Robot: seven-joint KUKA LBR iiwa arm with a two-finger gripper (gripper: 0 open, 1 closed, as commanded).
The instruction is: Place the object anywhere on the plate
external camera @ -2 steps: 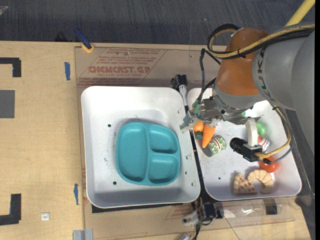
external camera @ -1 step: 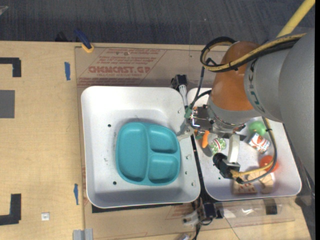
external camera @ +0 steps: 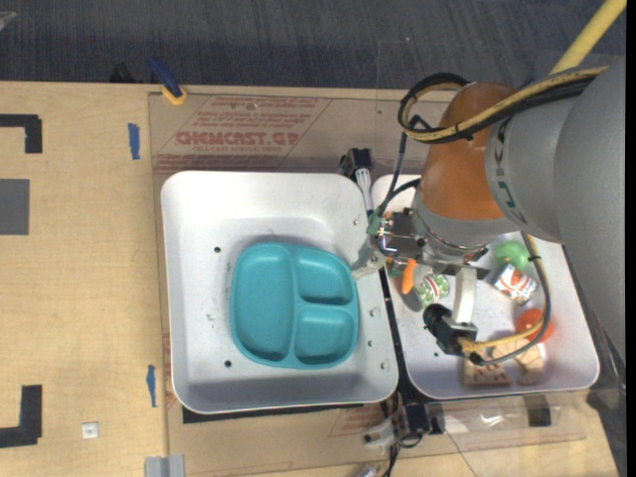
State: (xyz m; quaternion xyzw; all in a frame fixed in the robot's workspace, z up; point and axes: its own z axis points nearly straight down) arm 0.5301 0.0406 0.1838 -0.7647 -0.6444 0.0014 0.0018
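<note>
A teal plate [external camera: 294,304] with three compartments lies in the left white bin [external camera: 199,217]; nothing rests on it. My gripper [external camera: 396,244] hangs below the grey and orange wrist, at the left edge of the right bin [external camera: 576,366], close to the divide between the two bins. Just under it lie a small orange carrot-like piece [external camera: 407,275] and a round green, white and red item [external camera: 433,288]. The view does not show anything held by the gripper.
Further right in the right bin lie a green piece [external camera: 513,253], a red and white can [external camera: 516,283], a red-orange piece [external camera: 532,321] and tan wooden blocks [external camera: 521,358]. The arm covers much of that bin. Cardboard bench surrounds the bins.
</note>
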